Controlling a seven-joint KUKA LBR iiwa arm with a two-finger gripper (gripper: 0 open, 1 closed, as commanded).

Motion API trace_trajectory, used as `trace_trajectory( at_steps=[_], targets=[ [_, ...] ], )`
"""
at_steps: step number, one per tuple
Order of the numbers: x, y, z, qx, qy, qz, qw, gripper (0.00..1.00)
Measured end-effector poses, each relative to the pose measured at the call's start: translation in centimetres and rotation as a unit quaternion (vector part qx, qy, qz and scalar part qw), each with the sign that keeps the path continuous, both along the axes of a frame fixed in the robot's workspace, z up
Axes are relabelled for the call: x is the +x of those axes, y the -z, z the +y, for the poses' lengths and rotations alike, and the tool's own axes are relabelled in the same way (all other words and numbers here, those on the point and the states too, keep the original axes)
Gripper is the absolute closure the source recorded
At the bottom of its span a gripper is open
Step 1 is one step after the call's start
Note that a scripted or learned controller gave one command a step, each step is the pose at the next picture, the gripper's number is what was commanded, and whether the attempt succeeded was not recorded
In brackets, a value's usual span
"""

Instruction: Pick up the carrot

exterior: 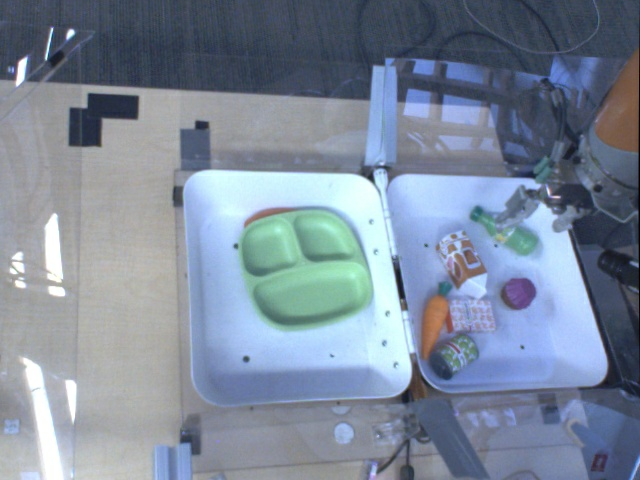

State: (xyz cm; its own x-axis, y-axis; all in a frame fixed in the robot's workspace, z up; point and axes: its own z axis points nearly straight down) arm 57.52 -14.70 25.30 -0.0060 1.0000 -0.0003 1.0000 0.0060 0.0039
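The carrot [434,321], orange with a green top, lies near the left wall of the right bin [560,363], pointing toward the front. My gripper [541,205] hangs over the back right part of that bin, far from the carrot, beside a green bottle [508,231]. Its fingers [519,204] look spread with nothing between them.
Around the carrot lie a small brown-and-white carton [462,260], a red-and-white packet [472,315], a dark green can [453,355] and a purple item [518,292]. The left bin [215,368] holds a green divided plate [303,267] with something red under its back edge.
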Motion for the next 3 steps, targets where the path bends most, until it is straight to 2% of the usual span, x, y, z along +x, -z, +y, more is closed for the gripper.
trace_trajectory(
  at_steps=[1,2,3],
  targets=[
    [-2.5,6.8,6.8,-0.0003,-0.137,0.0,0.9905,0.0],
    [-6.3,6.8,10.5,-0.0006,-0.227,-0.001,0.9738,0.0],
    [-6.1,6.8,11.2,-0.0004,-0.135,-0.002,0.9908,0.0]
  ],
)
